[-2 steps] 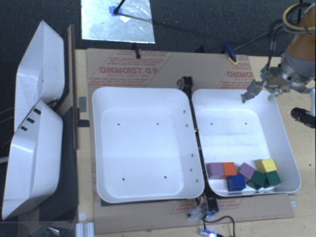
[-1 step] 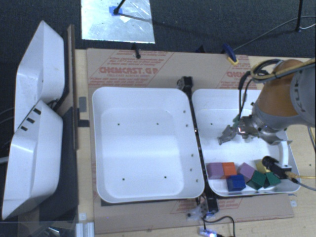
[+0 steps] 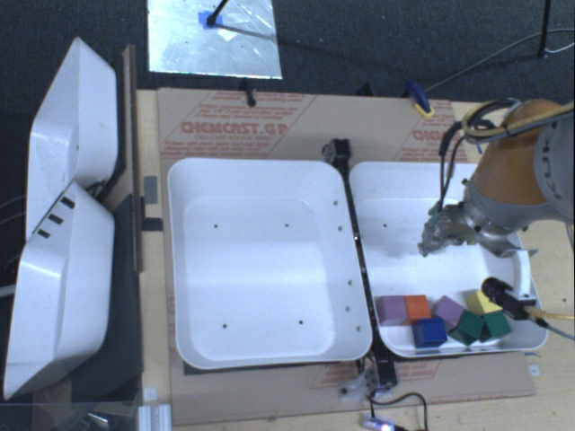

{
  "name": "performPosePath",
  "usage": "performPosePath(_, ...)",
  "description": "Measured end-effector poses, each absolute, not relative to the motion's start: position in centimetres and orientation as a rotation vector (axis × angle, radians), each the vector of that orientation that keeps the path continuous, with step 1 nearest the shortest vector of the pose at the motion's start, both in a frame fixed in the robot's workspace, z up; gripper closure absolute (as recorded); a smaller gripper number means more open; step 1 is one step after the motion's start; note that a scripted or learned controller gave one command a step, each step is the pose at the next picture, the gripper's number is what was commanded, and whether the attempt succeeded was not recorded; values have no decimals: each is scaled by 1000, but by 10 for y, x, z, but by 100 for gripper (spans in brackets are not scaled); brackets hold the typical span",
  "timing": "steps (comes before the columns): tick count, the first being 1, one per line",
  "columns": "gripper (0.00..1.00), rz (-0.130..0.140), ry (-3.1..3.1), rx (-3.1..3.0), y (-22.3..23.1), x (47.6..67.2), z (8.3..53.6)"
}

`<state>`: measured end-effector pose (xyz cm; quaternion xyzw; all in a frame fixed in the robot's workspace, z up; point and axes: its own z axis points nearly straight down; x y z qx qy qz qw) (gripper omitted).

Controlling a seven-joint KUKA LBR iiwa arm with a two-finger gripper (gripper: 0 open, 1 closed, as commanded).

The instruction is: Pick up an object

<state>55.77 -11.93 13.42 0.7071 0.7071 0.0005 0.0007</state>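
The end effector (image 3: 437, 236) hangs over the right bin (image 3: 395, 196), near the middle of its bare floor, with nothing visible between its tips. From here I cannot tell whether it is parted or closed. The blocks lie well apart from it, crowded along the bin's near edge: a purple block (image 3: 392, 309), an orange one (image 3: 417, 306), a blue one (image 3: 429, 331), green blocks (image 3: 476, 328) and a yellow one (image 3: 486, 303). The left bin (image 3: 260, 259) sits just beside on the counter (image 3: 269, 124).
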Motion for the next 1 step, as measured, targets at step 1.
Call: performPosePath(1,100,5,2218,2217,-154,646,171)
